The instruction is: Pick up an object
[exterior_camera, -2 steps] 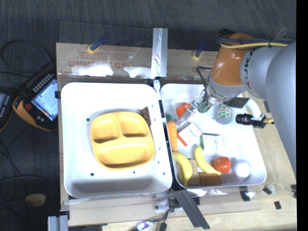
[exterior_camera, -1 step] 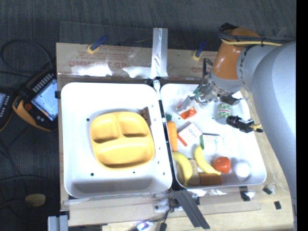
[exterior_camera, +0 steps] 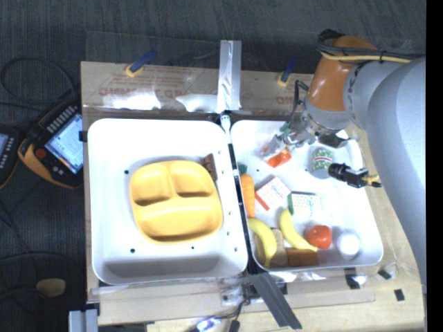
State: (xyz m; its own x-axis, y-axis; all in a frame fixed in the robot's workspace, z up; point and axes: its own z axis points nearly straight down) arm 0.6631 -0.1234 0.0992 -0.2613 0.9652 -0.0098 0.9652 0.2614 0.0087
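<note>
tool (exterior_camera: 285, 138): over right bin (exterior_camera: 367, 244), grip state cannot tell | orange packet (exterior_camera: 278, 159): long axis slanting up-right

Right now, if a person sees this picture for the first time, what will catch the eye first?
First, the big yellow plastic tray with compartments, lying alone in the left white bin. Next, the grey arm with its orange band, reaching into the right white bin, its jaws just above a small orange-red packet. Two yellow bananas and a red tomato lie nearer.
</note>
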